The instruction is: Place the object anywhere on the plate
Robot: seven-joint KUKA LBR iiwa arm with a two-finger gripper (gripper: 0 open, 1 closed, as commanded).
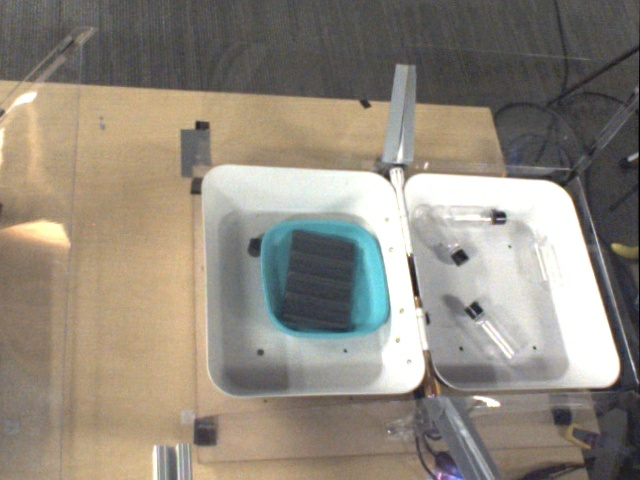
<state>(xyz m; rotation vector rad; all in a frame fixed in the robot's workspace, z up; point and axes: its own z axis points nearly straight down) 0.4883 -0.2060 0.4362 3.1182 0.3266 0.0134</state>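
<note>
The thing I care about is the dark block (318,280). It lies flat on the blue plate (372,268), and the plate sits in the middle of the left bin (215,268). The block covers most of the plate's floor and stays inside its rim. So I think the job is as good as done.

The block is a long shape. Its long way runs from the far edge of the bin to the near edge. The near end leans a tiny bit toward the bin's left edge. Ridges go across its top the short way, like steps.

I think it is soft and light, like foam or rubber, though I can't be sure from up here. It should squash a little and not break. The ridges should stop it from slipping. If I had to pick it up, I would pinch it across the short way, on the two long sides, near the middle. The plate rim is close to those sides, so there is not much room.

I cannot tell how wide my pincer is, or if it has hold of anything.

The right bin (580,268) has some clear little tubes with black caps, like one by the far edge (470,214) and one nearer the near edge (490,330). They look slippery.
</note>
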